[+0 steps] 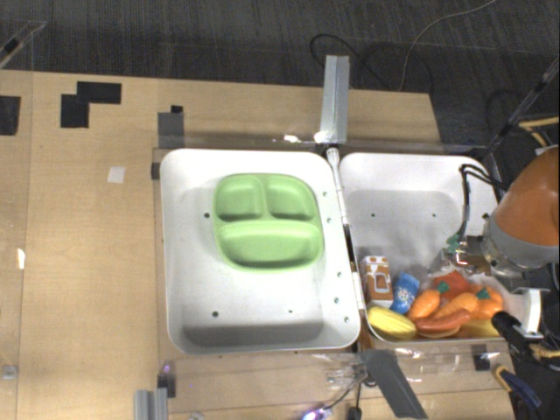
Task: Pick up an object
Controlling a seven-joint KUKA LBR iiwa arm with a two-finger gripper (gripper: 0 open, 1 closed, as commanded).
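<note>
Hand low over right bin beside toy pile — grip state unclear.

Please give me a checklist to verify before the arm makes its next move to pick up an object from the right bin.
1. Objects present in the right bin: ok. A pile lies in its near corner: a banana, a blue packet, a brown carton, orange toy vegetables.
2. An object standing free enough to grasp: not ok. They touch or overlap.
3. Arm placed over the pile: ok. It hangs above the pile's right side.
4. End effector state: cannot tell. The arm's body hides it.
5. Object already held: cannot tell.
6. Left bin as a drop place: ok. It holds a green divided plate.
</note>
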